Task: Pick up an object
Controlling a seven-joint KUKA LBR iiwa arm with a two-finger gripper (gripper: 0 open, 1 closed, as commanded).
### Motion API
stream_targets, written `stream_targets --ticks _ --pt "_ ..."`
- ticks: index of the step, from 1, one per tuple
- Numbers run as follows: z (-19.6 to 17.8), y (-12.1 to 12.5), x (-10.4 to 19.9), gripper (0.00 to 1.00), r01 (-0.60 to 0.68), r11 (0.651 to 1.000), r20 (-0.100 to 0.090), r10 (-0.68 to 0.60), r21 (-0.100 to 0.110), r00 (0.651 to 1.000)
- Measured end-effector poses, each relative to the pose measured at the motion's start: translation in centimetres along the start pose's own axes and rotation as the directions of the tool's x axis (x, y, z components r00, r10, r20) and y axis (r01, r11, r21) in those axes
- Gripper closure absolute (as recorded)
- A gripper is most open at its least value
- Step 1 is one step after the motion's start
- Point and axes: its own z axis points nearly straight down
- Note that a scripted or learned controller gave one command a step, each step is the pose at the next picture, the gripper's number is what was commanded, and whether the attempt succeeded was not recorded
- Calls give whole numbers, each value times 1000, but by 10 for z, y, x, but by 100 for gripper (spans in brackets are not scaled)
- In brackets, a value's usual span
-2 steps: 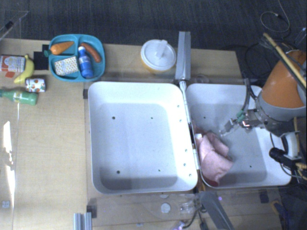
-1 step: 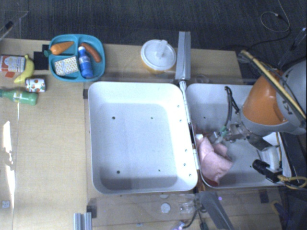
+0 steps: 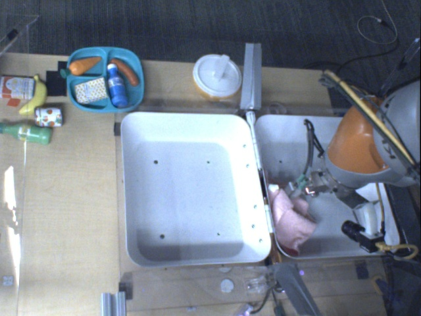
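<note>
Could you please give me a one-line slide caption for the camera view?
The gripper sits low in the right bin, next to a pink cloth by the bin's left wall.

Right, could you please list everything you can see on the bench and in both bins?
Large shallow white bin: one, white, bench centre.
Smaller white bin: one, white, right of it.
Crumpled pink cloth: one, pink, smaller bin's near-left corner.
Blue divided plastic tray: one, blue, far left.
Round white lidded tub: one, white, behind bins.
Yellow toy banana: one, yellow, left edge.
Small printed can: one, multicoloured, by the banana.
Green bottle: one, green, lying by can.
Small carton: one, red-white, left edge.
Robot arm: one, grey and orange, over smaller bin.
Gripper: one, grey, beside the cloth.
</note>
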Motion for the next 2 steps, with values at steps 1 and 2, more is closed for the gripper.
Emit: stream_targets --ticks 1,2 --pt "0 0 0 0 0 1000 0 0 0 1000" --pt "0 0 0 0 0 1000 0 0 0 1000"
